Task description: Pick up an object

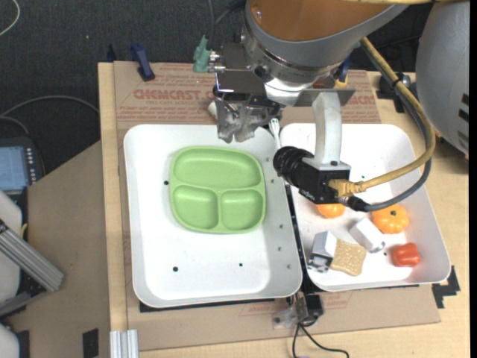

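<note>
Two white bins (149, 259) share the worktop; the jaws (238, 125), state unclear, hover beside a green divided plate (218, 189).

Bright, even light — soft focus.

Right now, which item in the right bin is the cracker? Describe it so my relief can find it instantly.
Start at the right-hand shallow white bin and go to its near edge. The tan, speckled square cracker lies flat there, between a small grey-and-white block and a red rounded toy. It is the only flat, beige, biscuit-textured piece; its neighbours are chunky and brightly coloured or grey.
</note>
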Robot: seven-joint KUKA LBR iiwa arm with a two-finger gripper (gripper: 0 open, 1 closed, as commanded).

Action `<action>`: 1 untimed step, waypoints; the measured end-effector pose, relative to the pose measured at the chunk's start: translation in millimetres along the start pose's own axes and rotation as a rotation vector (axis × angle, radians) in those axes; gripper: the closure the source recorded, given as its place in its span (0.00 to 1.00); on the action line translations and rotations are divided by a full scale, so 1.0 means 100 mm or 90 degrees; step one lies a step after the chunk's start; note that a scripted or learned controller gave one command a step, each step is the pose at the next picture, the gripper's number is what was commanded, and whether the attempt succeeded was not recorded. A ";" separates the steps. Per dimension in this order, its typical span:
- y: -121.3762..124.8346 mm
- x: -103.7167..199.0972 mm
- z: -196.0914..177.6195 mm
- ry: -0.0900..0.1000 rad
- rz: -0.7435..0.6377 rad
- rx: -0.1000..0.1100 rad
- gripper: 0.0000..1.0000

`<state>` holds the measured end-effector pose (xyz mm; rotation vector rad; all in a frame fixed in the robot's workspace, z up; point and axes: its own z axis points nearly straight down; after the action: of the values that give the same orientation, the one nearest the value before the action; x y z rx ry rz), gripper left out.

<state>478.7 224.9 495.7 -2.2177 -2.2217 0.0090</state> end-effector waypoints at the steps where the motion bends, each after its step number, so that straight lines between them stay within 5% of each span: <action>1: 0.00 -0.56 0.85 -0.002 0.006 0.002 1.00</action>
<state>478.7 168.9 411.0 -2.2266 -2.2114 0.0162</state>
